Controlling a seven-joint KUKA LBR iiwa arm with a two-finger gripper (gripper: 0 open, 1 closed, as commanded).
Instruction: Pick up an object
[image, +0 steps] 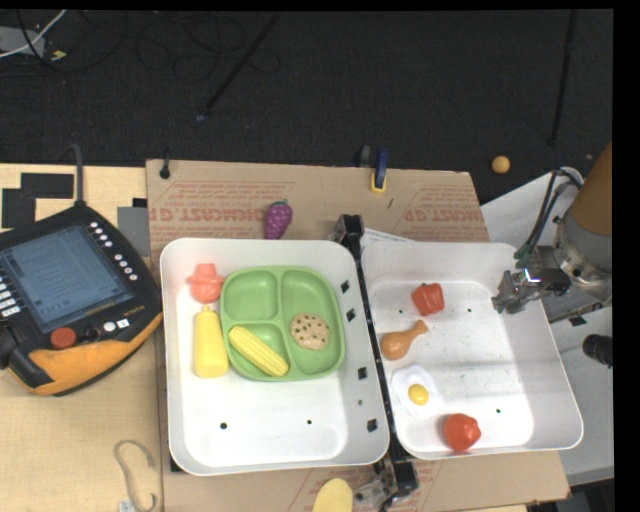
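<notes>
Tomato (461, 431) lies well apart from gripper (508, 297).

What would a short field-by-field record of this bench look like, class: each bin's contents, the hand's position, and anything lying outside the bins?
left bin: green divided plate holding corn cob and cookie; yellow bottle and pink toy beside the plate
right bin: red pepper, drumstick, fried egg, tomato
hand: over the right bin's right rim, nothing seen in it
outside bins: purple grapes behind the left bin, tablet pendant at left
</notes>
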